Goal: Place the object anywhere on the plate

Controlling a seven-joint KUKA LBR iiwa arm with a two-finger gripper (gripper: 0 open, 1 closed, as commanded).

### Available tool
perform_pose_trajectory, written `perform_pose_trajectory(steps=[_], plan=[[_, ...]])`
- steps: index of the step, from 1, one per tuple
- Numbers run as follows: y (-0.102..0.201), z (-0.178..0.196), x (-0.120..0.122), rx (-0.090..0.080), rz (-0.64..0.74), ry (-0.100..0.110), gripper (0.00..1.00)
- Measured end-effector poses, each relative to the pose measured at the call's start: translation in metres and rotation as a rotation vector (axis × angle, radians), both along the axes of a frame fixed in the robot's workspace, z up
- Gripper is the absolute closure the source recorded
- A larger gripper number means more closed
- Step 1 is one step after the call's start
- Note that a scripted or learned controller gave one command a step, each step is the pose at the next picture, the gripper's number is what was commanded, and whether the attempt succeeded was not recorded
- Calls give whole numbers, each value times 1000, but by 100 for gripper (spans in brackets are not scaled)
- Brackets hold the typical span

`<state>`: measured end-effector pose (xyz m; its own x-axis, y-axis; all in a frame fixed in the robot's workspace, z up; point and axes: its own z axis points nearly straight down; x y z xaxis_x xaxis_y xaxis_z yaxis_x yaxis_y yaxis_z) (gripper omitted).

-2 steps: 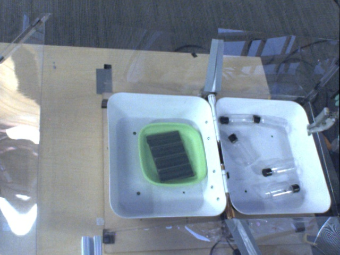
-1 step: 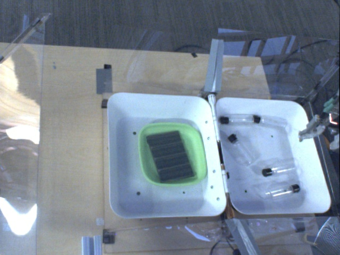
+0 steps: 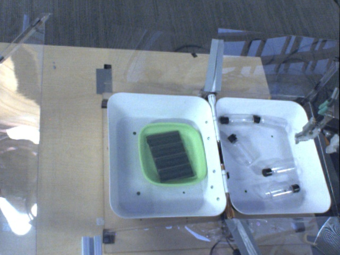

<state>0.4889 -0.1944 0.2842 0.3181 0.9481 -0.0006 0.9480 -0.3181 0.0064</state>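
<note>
Wooden bench [image 3: 64,142] bearing two bins: left bin [image 3: 119,195] holding green plate [image 3: 146,163] with dark ridged block [image 3: 170,156]; right bin [image 3: 313,195] containing clear vials [image 3: 240,120]. Gripper [image 3: 311,129] hovering at right rim, vials lying leftward; finger state indiscernible.

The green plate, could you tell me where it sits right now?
The green plate lies in the left white bin, carrying a dark ridged block, left of the bin holding clear tubes.

The bench [image 3: 69,158] looks like pale wood with a smooth, faintly shiny top that catches glare. Both bins [image 3: 122,116] are smooth white plastic with a soft gloss. The plate [image 3: 146,142] is bright green plastic, glossy at the rim, and the dark ribbed block [image 3: 169,156] on it looks matt. The tubes [image 3: 240,120] are clear and glassy with matt black caps.
</note>
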Motion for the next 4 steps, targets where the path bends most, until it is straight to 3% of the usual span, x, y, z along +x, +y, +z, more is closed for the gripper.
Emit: perform_pose_trajectory(steps=[1,2,3,4], plan=[[-2,29,0,-1,-49,-2,0],[6,87,0,-2,-133,-6,0],[5,75,0,1,-209,-2,0],[16,0,0,2,-219,2,0]])
